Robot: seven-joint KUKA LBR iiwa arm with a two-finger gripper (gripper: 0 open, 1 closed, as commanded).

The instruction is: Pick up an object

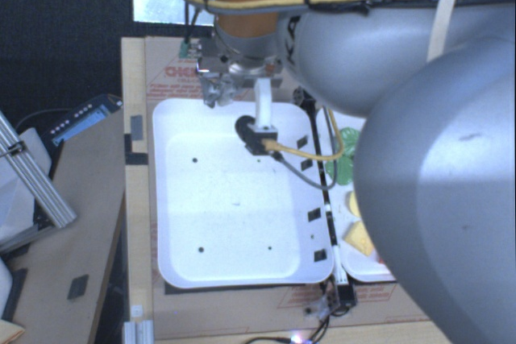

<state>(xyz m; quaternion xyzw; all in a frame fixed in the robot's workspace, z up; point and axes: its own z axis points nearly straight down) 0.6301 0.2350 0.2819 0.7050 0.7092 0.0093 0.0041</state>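
Observation:
My gripper (240, 105) hangs below the orange wrist band, over the far edge of the left white bin (234, 254). A yellow cable runs from it toward the right. In the right bin (367, 274), a green object (347, 161) lies against the near-left wall, and a yellow object (359, 236) rests closer to the front. The grey arm covers most of that bin. I see nothing held at the gripper.
The arm's big grey links cover the right half of the view. A silver rail (36, 181) and a blue-and-black device (81, 118) sit on the bench to the left. Black clips (316, 215) line the divider between the bins.

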